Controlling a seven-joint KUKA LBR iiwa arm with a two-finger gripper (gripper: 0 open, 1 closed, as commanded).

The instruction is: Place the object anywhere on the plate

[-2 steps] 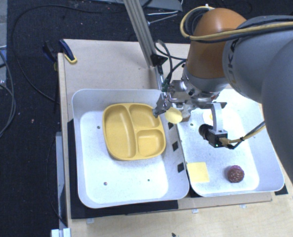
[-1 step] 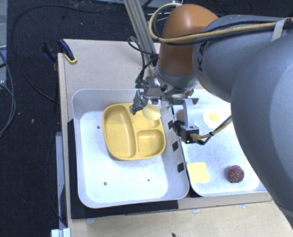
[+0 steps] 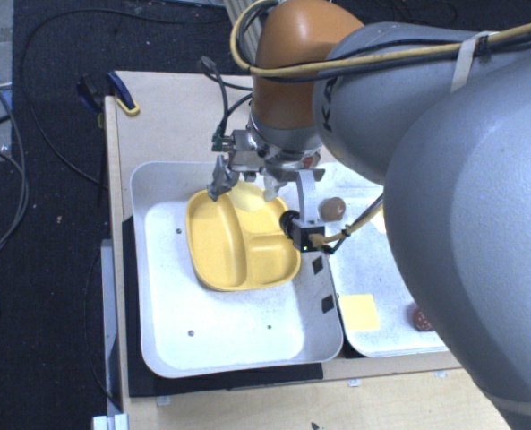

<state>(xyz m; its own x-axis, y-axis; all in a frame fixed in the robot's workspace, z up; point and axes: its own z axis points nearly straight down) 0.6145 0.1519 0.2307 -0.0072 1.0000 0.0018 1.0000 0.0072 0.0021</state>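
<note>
One gripper (image 3: 247,184) over yellow plate (image 3: 238,245); finger spread unclear, grasp cannot tell.

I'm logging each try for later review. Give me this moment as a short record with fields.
plate: yellow divided plate in left bin
gripper: gripper over plate's far rim
right bin: right bin has a yellow square, brown ball, reddish item
held object: cannot tell

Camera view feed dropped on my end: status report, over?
Gripper over yellow plate's far rim, left bin. Small brown ball, yellow square in right bin.
</note>
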